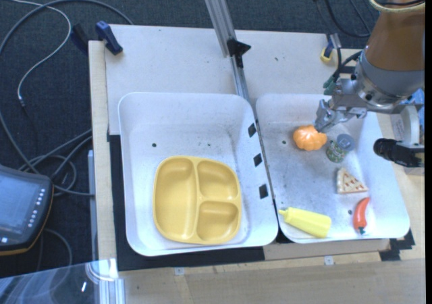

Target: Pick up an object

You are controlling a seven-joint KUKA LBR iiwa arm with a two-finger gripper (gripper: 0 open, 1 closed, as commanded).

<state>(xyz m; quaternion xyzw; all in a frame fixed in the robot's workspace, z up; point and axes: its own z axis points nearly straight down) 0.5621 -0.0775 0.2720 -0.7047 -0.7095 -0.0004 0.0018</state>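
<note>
Bench carries two shallow white bins side by side. Left bin holds a yellow divided tray, lying flat toward the near side. Right bin holds five small items: an orange round fruit near the middle of its far half; a small greenish can just beside the fruit, on the arm's side; a tan wedge-shaped piece nearer the camera; a red-orange pepper-like piece at the near corner on the arm's side; a yellow block-shaped item lying along the near rim. Arm enters from the right side of the view, orange band high above the wrist. End effector sits low over the right bin, just beyond the fruit and can, apart from both as far as can be judged. Whether it is spread or pressed together: cannot tell, metal parts blur into each other. Nothing seen pinched in it.
</note>
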